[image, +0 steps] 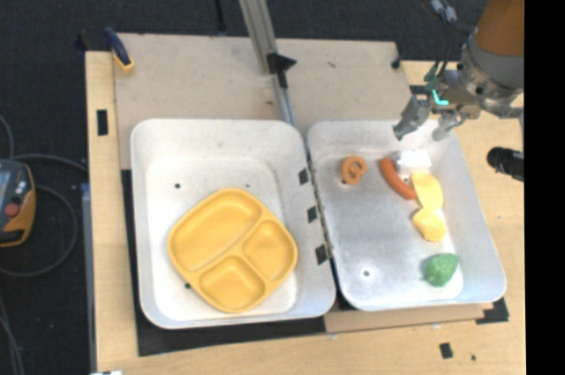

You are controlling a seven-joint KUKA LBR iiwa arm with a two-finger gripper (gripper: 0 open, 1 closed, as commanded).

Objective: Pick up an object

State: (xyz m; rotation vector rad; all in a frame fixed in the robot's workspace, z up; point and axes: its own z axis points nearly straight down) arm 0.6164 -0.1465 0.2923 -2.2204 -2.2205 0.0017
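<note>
The right bin (380, 276) holds an orange ring-shaped piece (354, 170), a red-orange sausage-like piece (396, 177), a small white piece (413, 160), two yellow blocks (429, 207) and a green lump (440, 268). My gripper (430, 122) hangs above the bin's far right part, just over the white piece and the sausage. Its two grey fingers (407, 119) are spread apart with nothing between them.
The left bin (154, 153) holds a yellow divided tray (232, 250). A slanted metal post (256, 11) rises behind the bins. A blue and yellow clamp (119, 51) sits at the bench's far left corner. An orange device (16, 204) lies off the bench at left.
</note>
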